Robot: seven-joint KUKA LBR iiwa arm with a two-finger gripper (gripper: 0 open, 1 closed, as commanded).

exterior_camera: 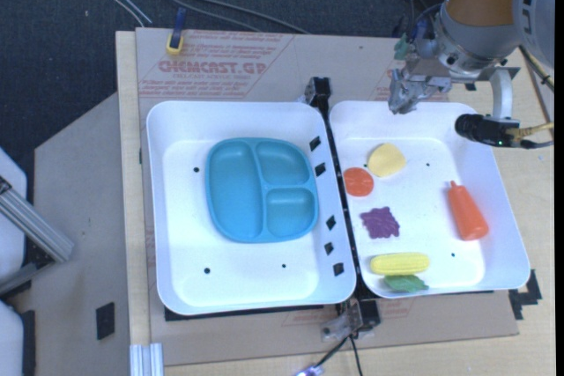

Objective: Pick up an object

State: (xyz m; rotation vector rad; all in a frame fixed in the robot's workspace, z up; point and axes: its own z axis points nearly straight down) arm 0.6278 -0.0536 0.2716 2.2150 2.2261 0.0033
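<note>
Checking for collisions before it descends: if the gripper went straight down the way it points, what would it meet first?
Probably the right bin's far rim, or its bare floor beside it; depth is unclear. The gripper hangs above that edge.

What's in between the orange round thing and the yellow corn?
In the camera view, the purple grape bunch lies between the orange round piece and the yellow corn, in the right bin.

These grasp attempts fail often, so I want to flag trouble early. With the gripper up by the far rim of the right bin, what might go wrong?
The gripper sits near the right bin's far rim, so a straight descent may strike it. The yellow piece and orange disc touch; grasping one may push the other. The corn cob lies against the green piece by the near wall, leaving little room.
</note>
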